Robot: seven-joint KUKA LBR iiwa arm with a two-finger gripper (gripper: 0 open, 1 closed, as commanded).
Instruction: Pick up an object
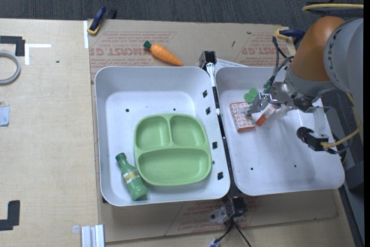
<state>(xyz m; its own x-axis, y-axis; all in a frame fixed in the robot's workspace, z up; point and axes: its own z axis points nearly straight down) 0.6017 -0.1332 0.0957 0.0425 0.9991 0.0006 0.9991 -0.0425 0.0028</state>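
My gripper (259, 108) hangs low over the upper left part of the right bin (289, 173), reaching in from the right. Just under its tip lies a small orange-red piece (262, 120); whether the piece is held cannot be made out. A pink patterned box (240, 115) lies flat right beside it on the left, and a small green object (250, 95) sits just above, close to the gripper. In the left bin (113, 95) rest a green divided plate (172, 149) and a green bottle (131, 177) at its lower left.
An orange carrot (163, 54) lies on the cardboard behind the left bin. A black clip (207, 58) sits at the top of the wall between the bins. The arm's black cable (312, 139) loops over the right bin's right side.
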